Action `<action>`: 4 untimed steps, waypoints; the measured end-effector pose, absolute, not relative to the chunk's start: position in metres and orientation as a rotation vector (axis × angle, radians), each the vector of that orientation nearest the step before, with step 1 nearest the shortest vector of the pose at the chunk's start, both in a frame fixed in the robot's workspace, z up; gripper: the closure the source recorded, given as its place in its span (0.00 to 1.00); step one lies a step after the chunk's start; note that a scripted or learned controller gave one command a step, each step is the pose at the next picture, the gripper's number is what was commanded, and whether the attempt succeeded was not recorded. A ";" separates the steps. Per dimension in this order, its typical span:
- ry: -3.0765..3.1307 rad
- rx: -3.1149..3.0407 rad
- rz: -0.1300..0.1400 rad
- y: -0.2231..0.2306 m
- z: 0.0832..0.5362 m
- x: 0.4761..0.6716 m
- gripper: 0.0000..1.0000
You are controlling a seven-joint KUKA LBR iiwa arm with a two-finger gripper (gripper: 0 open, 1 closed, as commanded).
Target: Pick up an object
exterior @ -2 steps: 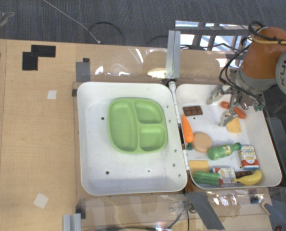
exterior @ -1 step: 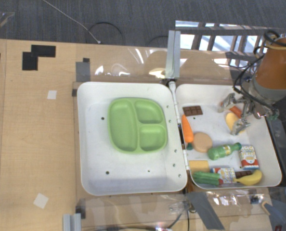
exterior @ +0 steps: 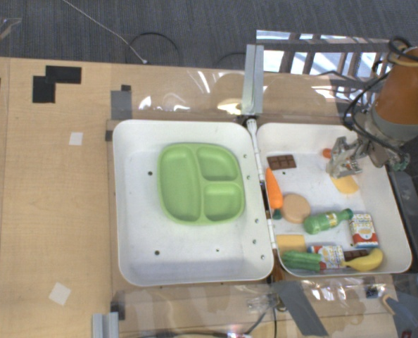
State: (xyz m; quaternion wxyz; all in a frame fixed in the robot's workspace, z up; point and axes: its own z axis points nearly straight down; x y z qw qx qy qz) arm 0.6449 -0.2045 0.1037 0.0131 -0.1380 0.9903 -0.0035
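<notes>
Jaws' state cannot be told; they hang in the right bin (exterior: 403, 255) over a yellow slice (exterior: 347, 184). Bottle (exterior: 327, 221), banana (exterior: 364, 261), carrot (exterior: 274, 189) lie nearby.

left bin (exterior: 135, 259): white | divided plate (exterior: 199, 183): light green | chocolate bar (exterior: 281, 163): brown grid | carrot (exterior: 274, 189): orange | cookie (exterior: 296, 207): tan | bottle (exterior: 327, 220): green, yellow label | banana (exterior: 364, 261): yellow | arm band (exterior: 404, 94): orange
</notes>
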 end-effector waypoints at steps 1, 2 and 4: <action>3.087 -0.430 -0.010 -0.204 0.103 0.645 0.00; 3.111 -0.336 -0.003 -0.199 0.089 0.652 0.00; 3.141 -0.076 -0.002 -0.167 0.088 0.669 0.00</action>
